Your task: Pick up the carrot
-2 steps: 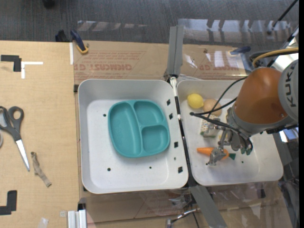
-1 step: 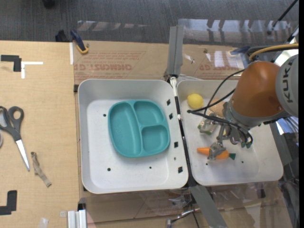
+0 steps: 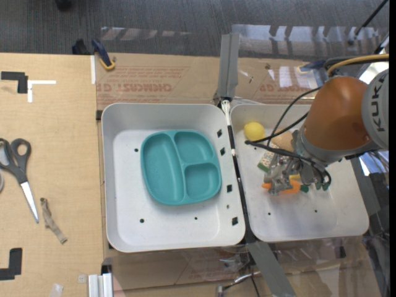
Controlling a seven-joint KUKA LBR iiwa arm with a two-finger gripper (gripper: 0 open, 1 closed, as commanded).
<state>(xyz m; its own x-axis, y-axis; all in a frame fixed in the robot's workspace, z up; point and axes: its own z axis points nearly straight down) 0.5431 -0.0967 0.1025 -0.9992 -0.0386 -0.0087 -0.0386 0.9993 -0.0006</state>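
While the arm hangs low over the right bin, the gripper is down among the things on the bin floor, right on top of the carrot. And there it is, the carrot: a streak of orange lying flat on the white floor, roughly in the middle of that bin, its long axis running left to right, with a bit of green at its right end. The gripper sits directly above and slightly left of the orange, so close that metal and carrot overlap from this angle. Are the fingers spread or pinched? Honestly can't tell; the wrist and cables crowd the spot, and nothing shows orange plainly between two pads. So no claiming a hold here.

Just beyond, toward the far side, a yellow ball rests near the bin's left wall, with a tan lump beside it, both apart from the carrot. Over in the left bin a teal divided plate lies alone.

My read: it all turns on whether the fingers straddle the carrot across its short width. If they line up along its length instead, it will likely slip away.
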